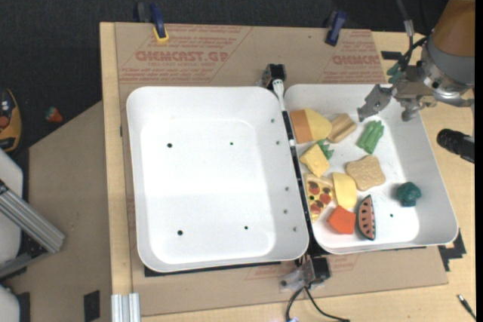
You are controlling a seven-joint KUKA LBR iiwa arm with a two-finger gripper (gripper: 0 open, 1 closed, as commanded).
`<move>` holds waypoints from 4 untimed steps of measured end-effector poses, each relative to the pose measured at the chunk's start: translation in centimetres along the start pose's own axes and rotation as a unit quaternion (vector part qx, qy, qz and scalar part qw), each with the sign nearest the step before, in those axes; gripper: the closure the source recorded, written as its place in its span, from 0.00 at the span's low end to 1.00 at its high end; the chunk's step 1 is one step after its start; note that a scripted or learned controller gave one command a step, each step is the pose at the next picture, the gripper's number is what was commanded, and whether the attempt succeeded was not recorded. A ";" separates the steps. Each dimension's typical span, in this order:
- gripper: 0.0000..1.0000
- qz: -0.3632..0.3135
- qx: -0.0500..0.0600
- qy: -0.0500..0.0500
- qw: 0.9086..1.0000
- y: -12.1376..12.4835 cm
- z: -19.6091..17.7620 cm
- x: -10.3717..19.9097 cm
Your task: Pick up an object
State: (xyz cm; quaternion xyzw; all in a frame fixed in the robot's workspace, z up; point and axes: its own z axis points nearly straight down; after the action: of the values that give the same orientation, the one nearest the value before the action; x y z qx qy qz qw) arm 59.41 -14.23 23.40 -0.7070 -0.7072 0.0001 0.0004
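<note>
My gripper (390,108) hangs over the back of the right bin (430,162), open, with nothing between its fingers. Its left finger (369,105) is just above and behind a green vegetable piece (370,136). Toy foods lie in this bin: an orange and yellow wedge (306,124), a tan bread stick (342,128), a yellow cheese block (312,160), a toast slice (366,172), a pizza slice (318,195), a pale yellow piece (345,189), a red-orange piece (341,220), a watermelon slice (366,217) and a teal lump (408,194).
The left bin (151,124) sits beside the right one on a cardboard sheet (226,49) held by two clamps (157,21). A black fixture (273,75) stands at the back where the bins meet. The arm's orange band (456,30) is at the far right.
</note>
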 end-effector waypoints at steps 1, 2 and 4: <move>1.00 0.000 -0.002 -0.001 1.000 0.1 -1.1 0.0; 1.00 -0.003 -0.012 -0.002 1.000 1.0 -23.1 4.9; 1.00 -0.003 0.005 0.001 1.000 -5.9 -20.7 14.1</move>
State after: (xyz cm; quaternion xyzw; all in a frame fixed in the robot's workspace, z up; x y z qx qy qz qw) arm 53.57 -0.10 44.11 -0.7052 -0.7090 0.0035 0.0046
